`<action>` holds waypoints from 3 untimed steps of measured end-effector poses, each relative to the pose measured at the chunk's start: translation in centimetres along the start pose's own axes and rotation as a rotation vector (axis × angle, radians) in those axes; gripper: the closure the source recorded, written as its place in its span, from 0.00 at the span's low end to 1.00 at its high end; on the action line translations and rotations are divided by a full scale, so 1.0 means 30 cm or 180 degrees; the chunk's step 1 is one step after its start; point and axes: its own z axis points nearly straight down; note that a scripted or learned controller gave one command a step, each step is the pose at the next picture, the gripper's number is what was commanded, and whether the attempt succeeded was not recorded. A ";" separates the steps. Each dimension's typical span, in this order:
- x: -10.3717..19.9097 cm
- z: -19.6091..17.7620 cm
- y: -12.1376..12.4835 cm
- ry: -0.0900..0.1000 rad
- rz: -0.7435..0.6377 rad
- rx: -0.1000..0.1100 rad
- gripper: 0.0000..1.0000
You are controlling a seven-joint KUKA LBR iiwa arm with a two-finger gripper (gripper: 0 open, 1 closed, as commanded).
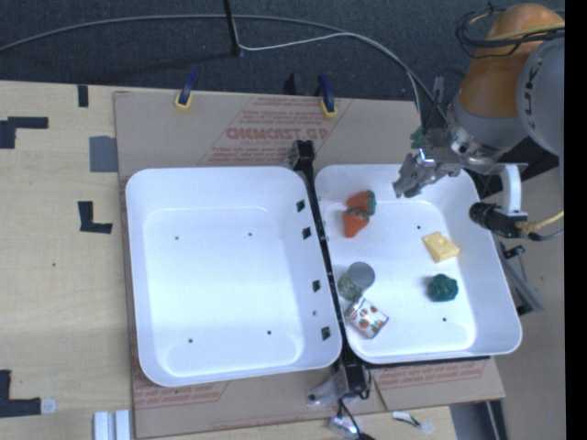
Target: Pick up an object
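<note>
My tool (410,183) hung over right bin's (477,342) top edge, grip state unclear; carrot (358,214) lay just left-below, nearest.

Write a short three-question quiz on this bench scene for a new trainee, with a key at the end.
1. True or false: the carrot lies in the left bin.
2. Which item lies nearest the gripper? A) green ball B) carrot C) red-and-white packet
3. Fill in: the yellow wedge lies in the ____ bin.

Key
1. False. It lies in the right bin.
2. B. The gripper hangs over the right bin's far edge, beside the carrot.
3. Right, just above the green ball in the view.
</note>
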 end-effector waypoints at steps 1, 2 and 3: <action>0.153 -0.026 -0.021 0.0000 0.0000 -0.0003 1.00; 0.329 0.015 -0.057 0.0000 -0.0003 0.0001 1.00; 0.502 0.042 -0.110 -0.0001 0.0000 0.0001 1.00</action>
